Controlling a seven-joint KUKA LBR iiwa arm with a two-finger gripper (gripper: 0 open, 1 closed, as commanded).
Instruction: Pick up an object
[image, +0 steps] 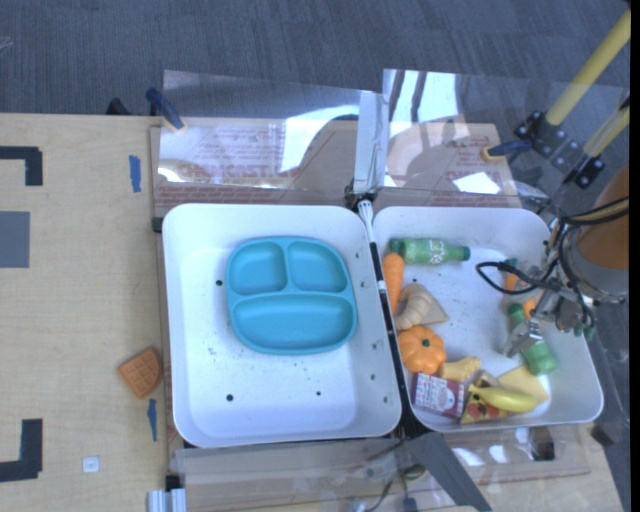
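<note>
The two-finger gripper (522, 338), whose grip state I cannot tell, hangs over a small green plastic block (538, 356) in the right white bin (575, 395); it should centre squarely before pinching.

This is a robotics lab or test cell. Two shallow white bins, the left bin (190, 330) and the right bin (580, 400), sit side by side on a plywood tabletop (70, 300) marked with black squares and blue tape. Clear plastic panels (260, 150) stand behind them, over grey carpet (300, 40). Toy food fills one bin.
</note>
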